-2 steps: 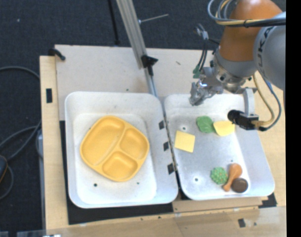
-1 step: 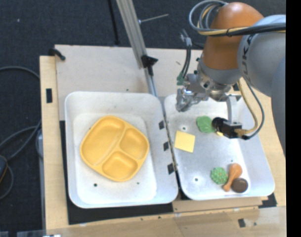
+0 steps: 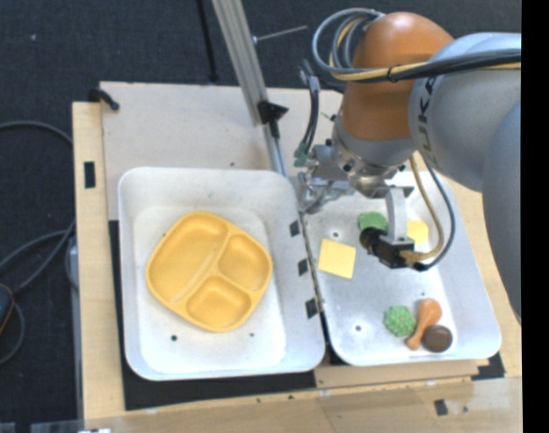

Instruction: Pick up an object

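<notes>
My gripper (image 3: 314, 192) hangs below the orange wrist band, over the upper left corner of the right bin (image 3: 472, 327), close to the divide between the two bins. Just below it a flat yellow square (image 3: 337, 259) lies on the bin floor. A green piece (image 3: 373, 221) sits right of the gripper, partly hidden by the wrist. A pale yellow piece (image 3: 419, 233) lies further right. At the bin's lower right a bumpy green ball (image 3: 399, 320) rests against a brown drumstick (image 3: 426, 318). I see nothing held in the gripper.
The left bin (image 3: 139, 197) holds a yellow divided plate (image 3: 209, 270) in its middle. A slanted metal rail (image 3: 247, 61) comes down from the top to the bins' upper edge. The arm covers the right bin's upper part.
</notes>
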Controlling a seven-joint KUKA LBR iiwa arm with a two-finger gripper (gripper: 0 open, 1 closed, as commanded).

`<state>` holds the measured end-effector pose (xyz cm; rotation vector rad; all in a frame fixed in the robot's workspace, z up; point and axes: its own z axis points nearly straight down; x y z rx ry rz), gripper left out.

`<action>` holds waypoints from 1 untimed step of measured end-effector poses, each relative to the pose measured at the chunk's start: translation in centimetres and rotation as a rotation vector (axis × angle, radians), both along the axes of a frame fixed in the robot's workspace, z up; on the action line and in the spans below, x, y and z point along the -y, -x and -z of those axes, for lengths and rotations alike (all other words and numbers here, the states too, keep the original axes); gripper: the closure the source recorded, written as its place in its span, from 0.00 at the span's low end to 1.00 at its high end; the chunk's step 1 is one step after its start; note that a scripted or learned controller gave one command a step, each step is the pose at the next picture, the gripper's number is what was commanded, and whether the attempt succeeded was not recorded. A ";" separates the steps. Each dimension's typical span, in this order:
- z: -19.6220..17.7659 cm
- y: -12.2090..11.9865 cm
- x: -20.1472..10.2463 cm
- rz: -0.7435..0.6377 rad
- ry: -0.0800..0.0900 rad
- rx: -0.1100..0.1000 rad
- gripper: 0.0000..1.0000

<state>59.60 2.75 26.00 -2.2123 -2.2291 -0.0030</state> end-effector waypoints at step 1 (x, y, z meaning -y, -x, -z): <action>1.2 3.6 -4.3 0.001 0.001 -0.002 1.00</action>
